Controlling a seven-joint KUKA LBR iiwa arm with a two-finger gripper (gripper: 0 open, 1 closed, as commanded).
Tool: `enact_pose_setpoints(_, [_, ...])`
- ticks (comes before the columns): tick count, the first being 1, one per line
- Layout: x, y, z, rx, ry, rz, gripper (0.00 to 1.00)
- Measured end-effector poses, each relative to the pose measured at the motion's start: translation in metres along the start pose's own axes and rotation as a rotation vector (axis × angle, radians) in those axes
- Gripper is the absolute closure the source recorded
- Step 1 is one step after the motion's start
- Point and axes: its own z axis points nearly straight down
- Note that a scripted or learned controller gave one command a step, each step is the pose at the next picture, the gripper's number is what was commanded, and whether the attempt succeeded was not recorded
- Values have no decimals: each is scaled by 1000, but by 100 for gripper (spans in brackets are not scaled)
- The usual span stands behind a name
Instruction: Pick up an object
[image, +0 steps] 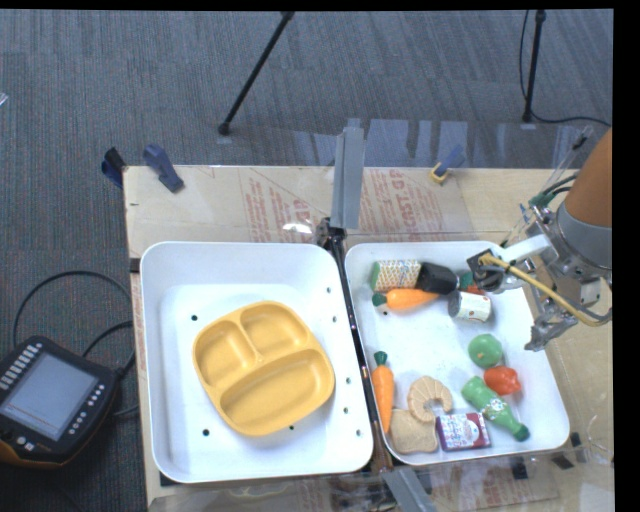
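Note:
The right bin (540, 300) holds several toy items. A brush with a black handle (412, 275) lies at the back, with an orange carrot (410, 298) just in front of it and a small white cup (472, 306) to their right. Further forward are a green apple (486, 349), a red tomato (503, 380), a green bottle (497, 407), a second carrot (384, 392), a pretzel ring (432, 394), a biscuit (409, 431) and a red packet (462, 431). My gripper (548, 325) hangs over the bin's right rim, right of the cup and apple, with nothing seen in it.
The left bin (170, 290) holds a yellow divided plate (262, 366). A grey post (348, 185) rises behind the wall where the bins meet. Yellow cable and a black part (484, 262) hang off the wrist over the back of the right bin.

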Motion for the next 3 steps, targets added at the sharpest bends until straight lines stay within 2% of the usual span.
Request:
enact_pose_setpoints(1, [-11,-17,30,4,-9,-37,0])
enact_pose_setpoints(2, [-12,-16,22,7,-14,-36,100])
enact_pose_setpoints(3, [-12,-16,22,8,-14,-36,0])
